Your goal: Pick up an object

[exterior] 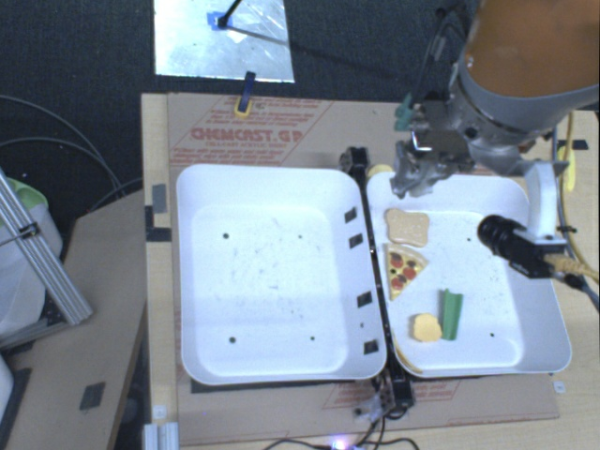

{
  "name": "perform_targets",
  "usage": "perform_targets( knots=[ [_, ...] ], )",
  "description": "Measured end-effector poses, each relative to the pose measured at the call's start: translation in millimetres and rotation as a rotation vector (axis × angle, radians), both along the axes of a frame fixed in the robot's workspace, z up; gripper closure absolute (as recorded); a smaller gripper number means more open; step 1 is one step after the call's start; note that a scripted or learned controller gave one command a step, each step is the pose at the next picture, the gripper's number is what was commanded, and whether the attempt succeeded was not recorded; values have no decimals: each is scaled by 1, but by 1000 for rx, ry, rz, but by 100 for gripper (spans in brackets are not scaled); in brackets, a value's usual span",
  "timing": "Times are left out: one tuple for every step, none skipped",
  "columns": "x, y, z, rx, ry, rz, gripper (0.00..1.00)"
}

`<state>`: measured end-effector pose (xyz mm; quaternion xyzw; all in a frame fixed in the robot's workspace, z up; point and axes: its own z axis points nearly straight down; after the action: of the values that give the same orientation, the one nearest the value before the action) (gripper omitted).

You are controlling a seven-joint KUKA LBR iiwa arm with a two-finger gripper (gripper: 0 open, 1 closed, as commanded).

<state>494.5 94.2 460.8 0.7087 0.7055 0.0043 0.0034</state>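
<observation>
Hovering gripper [415, 178] over right bin [534, 345], back-left corner. Cannot tell whether open or closed. Lying just below: bread [407, 226], then pizza [403, 269]. Best lowering straight onto bread, centring before closing.

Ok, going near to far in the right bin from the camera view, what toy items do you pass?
Yellow round piece → pizza slice → toast slice. I left out the green piece, since it overlaps the yellow one's depth.
</observation>
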Motion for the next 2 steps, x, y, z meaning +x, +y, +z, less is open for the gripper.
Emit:
perform_targets(
  knots=[
    [-8,31,-53,-1,13,10,100],
    [-11,82,-240,-5,25,11,100]
  ],
)
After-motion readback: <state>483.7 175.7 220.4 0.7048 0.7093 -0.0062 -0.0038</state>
